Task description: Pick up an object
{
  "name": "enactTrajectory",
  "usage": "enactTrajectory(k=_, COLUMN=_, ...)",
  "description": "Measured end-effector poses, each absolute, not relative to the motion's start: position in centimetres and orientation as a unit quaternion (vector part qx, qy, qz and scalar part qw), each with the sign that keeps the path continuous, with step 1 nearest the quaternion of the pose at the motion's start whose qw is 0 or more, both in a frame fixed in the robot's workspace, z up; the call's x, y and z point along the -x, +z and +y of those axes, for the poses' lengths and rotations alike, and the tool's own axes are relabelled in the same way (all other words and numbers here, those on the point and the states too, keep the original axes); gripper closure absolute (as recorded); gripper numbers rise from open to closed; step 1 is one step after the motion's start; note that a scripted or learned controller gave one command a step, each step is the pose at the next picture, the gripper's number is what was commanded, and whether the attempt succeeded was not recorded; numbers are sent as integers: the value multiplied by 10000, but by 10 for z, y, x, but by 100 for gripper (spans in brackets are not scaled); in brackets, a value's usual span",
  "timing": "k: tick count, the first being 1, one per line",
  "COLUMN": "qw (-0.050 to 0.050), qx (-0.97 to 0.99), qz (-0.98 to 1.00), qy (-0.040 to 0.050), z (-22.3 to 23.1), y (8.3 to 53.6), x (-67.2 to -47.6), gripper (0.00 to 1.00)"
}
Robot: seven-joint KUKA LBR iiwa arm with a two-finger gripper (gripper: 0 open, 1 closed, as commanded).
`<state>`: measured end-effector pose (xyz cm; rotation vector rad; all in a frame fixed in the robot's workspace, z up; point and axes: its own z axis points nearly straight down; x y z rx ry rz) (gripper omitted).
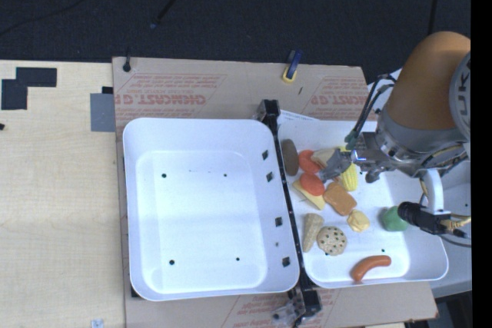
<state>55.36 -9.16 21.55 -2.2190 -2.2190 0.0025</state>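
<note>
- Toy foods lie clustered in the right bin point(430, 273).
- A brown potato point(290, 157) stands by the bin's left wall.
- An orange piece point(311, 183) overlaps a yellow wedge point(310, 198).
- A chip cookie point(332, 240) lies flat beside a cone point(311, 230).
- A sausage point(370, 266) lies near the front rim.
- A green piece point(393, 218) sits to the right.

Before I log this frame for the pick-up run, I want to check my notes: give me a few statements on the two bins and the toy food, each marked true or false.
1. The toy food lies in the right bin. True.
2. The sausage sits in the far corner of the left bin. False: it lies near the right bin's front edge.
3. The cookie lies beside the cone-shaped piece. True.
4. The green piece is in the middle of the pile. False: it sits apart, on the pile's right side.
5. The gripper is over the food pile. True.
</note>
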Motion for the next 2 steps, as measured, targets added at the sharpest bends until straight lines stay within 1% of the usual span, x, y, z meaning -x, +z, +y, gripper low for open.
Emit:
enactTrajectory(k=1, qw=61, qx=7074, qz=-7068, qy=40, z=-87, y=112, x=-510, gripper=0)
enactTrajectory(k=2, qw=-7, qx=7069, qz=-7073, qy=-1, z=-87, y=87, x=-573, gripper=0)
